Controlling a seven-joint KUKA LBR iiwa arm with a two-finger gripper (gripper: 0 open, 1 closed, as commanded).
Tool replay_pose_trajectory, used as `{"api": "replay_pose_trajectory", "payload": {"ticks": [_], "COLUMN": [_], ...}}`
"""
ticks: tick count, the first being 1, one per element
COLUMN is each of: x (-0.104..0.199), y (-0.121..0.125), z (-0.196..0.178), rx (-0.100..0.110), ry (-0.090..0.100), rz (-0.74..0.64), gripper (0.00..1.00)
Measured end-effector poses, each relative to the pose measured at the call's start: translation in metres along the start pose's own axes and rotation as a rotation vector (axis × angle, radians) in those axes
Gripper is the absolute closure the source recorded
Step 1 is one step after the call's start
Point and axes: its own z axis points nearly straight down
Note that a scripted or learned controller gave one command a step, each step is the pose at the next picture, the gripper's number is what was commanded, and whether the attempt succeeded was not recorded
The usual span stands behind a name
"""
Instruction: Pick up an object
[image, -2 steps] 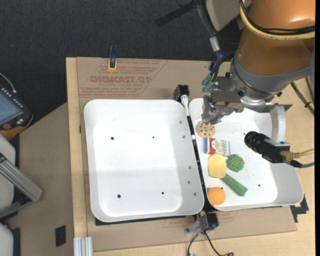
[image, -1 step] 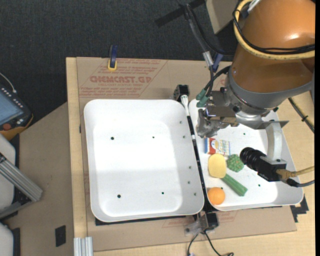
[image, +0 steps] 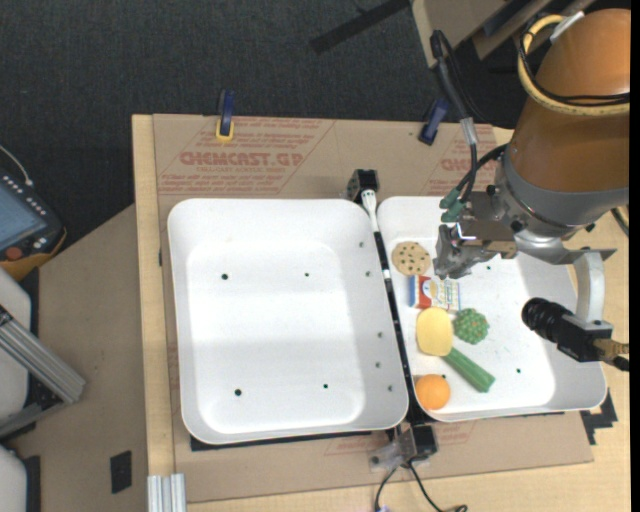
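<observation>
My gripper (image: 447, 268) hangs over the left part of the right bin (image: 530, 395), just right of a round brown cookie (image: 408, 258) and above a small red, white and blue packet (image: 433, 293). Below the packet lie a yellow lemon-like piece (image: 434, 331), a green broccoli with a long stalk (image: 469, 345) and an orange ball (image: 433, 392). The gripper's tips sit close to the packet's top edge, and I see nothing held between them.
The left bin (image: 270, 320) is a wide white tray. A black divider (image: 385, 290) runs between the bins. A black cylindrical fitting (image: 560, 325) sticks out at the right bin's right side. Cardboard (image: 250, 150) lies under both bins.
</observation>
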Motion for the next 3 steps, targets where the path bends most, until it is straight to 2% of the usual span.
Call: {"api": "replay_pose_trajectory", "payload": {"ticks": [1,2,3], "x": [0.039,0.054,0.116], "y": [0.013,-0.011,-0.011], "z": [-0.033,-0.038,-0.025], "rx": [-0.011,-0.003,0.000], "ry": [0.002,0.003,0.002], "rz": [-0.011,-0.010,-0.014], "gripper": [1.00,1.00,1.00]}}
